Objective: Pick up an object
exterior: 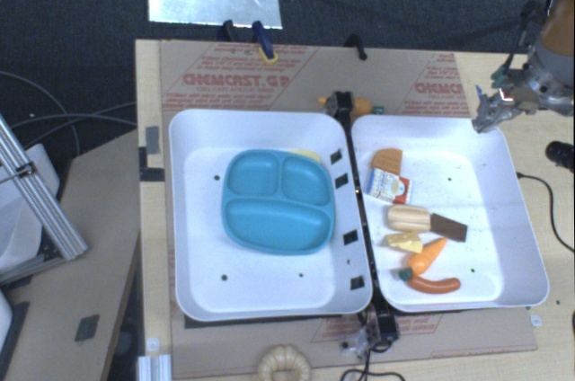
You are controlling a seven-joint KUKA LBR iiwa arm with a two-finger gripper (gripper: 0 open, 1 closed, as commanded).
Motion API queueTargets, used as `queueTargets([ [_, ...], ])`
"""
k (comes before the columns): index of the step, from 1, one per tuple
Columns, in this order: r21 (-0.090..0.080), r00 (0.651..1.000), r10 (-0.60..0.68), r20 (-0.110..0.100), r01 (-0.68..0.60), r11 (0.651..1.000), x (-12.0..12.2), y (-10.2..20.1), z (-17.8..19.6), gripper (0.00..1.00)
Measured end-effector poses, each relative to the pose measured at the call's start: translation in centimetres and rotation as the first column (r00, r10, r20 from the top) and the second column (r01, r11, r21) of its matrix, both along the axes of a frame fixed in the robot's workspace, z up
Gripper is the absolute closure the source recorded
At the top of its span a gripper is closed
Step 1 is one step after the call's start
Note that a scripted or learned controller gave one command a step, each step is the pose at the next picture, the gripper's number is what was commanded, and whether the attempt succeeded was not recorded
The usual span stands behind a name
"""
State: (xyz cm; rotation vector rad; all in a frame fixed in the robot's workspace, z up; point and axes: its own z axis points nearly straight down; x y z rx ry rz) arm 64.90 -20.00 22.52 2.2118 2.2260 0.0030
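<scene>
In the right bin [503, 190] lie several toy foods: a brown bread slice [388, 160], a red-and-white carton [387, 186], a tan roll [409, 217], a brown block [449, 228], a yellow piece [404, 241], an orange carrot [428, 255] and a red sausage [435, 285]. My gripper [488, 111] hangs over the bin's far right corner, apart from all of them, with nothing seen in it.
The left bin [193, 190] holds a blue divided plate [278, 200], with a yellow thing [308, 155] peeking out behind it. Black clips run along the seam between the bins [350, 190]. Cardboard [296, 74] covers the bench beyond the bins. A cable [539, 190] lies at the right.
</scene>
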Motion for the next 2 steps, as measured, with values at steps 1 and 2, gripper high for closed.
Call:
queueTargets([
  [1, 0.002, 1.0, 0.003, -0.003, -0.003, 1.0, -0.8, 5.5, -0.6, 1.0],
  [2, 0.003, 1.0, 0.004, -0.002, -0.004, 1.0, -0.9, 11.6, -0.9, 1.0],
])
